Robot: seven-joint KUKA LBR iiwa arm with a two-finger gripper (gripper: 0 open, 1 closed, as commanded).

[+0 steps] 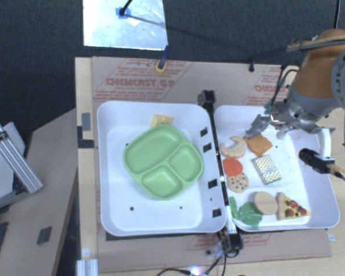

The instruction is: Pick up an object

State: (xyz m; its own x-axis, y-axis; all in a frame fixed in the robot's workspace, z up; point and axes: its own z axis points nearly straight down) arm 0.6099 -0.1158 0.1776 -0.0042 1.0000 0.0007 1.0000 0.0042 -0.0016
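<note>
Hovering over the right bin (333, 211), the gripper (263, 123) is poised just above an orange piece (259, 145); whether its fingers are open I cannot tell. Descending squarely over that piece, clear of the croissant (235, 148) beside it, looks wisest.

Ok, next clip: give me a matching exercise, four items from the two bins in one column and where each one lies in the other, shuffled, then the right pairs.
Items:
1. green divided plate
2. pizza slice
3. red round slice
4. yellow wedge

Places:
A. near right corner of the right bin
B. far side of the left bin, just beyond the plate
C. middle of the left bin
D. right bin, close to the divider, between the croissant and the cookie

Pairs: 1-C, 2-A, 3-D, 4-B
</note>
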